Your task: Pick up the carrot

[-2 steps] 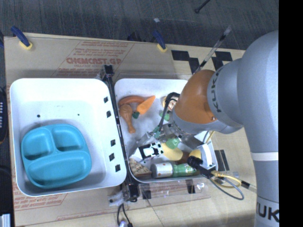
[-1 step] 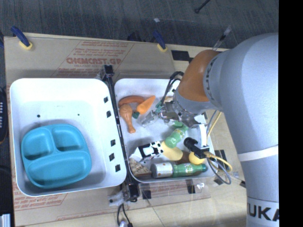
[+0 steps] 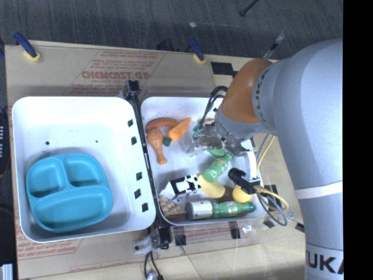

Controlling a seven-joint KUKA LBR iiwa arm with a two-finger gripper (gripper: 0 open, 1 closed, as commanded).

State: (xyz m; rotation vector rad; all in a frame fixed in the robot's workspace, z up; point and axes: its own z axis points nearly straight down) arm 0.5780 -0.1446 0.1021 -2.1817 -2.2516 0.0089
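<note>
The carrot (image 3: 178, 129), orange with a green stub at its lower left end, lies tilted in the right bin (image 3: 175, 106) near its back left. My gripper (image 3: 200, 141) hangs just right of the carrot's upper end, low over the bin floor, with nothing visible between its fingers. A little gap shows between the gripper and the carrot.
Beside the carrot lie an orange sausage-like piece (image 3: 160, 123) and a toy chicken leg (image 3: 156, 142). Nearer the front are a green bottle (image 3: 214, 169), a lemon (image 3: 212, 189), a black-and-white toy (image 3: 186, 184) and a dark bottle (image 3: 218, 209). A blue divided tray (image 3: 69, 189) sits in the left bin.
</note>
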